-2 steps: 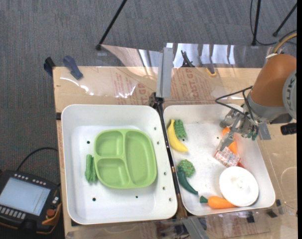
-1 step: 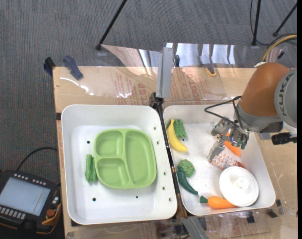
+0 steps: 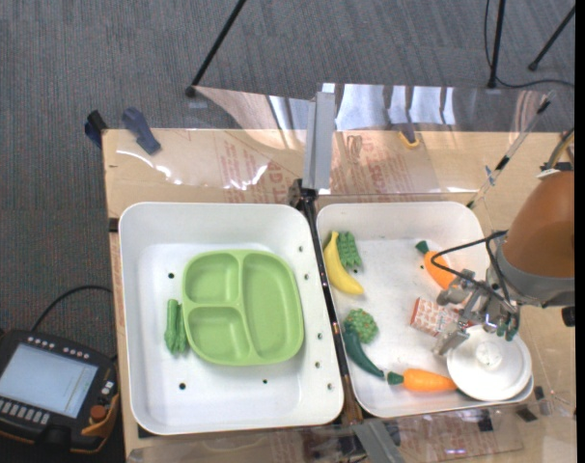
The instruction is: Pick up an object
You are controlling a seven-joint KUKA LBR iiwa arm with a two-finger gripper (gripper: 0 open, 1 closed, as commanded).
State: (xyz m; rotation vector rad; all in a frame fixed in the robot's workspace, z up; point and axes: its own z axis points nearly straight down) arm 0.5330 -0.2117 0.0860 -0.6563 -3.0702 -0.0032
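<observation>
We see the tool (image 3: 471,318) low in the right bin (image 3: 389,222), at the end of the grey arm (image 3: 543,249) that comes in from the right. Its dark parts are clustered so closely that we cannot tell how far it stands open, and we see nothing caught in it.

Just left of the tool lies a small red-and-white packet (image 3: 429,314), flat on the bin floor and tilted, its near edge at or under the tool; we cannot tell whether they touch. Just below the tool sits a round white plate (image 3: 490,367), which the tool partly overlaps in our view. Above and left of the tool an orange carrot (image 3: 433,266) with a green top lies at a slant. A second carrot (image 3: 428,381) lies left of the plate, along the bin's near wall.

Farther left of the tool we find a broccoli floret (image 3: 361,324) and beneath it a long dark green vegetable (image 3: 362,356). Near the bin's left wall lie a yellow banana (image 3: 342,268) and a short knobbly green piece (image 3: 349,251) beside it.

Well apart from the tool, the left bin (image 3: 148,230) holds a green divided tray (image 3: 243,307) and a green pod (image 3: 174,326) just beside it. Both bins rest on the counter (image 3: 215,167).
</observation>
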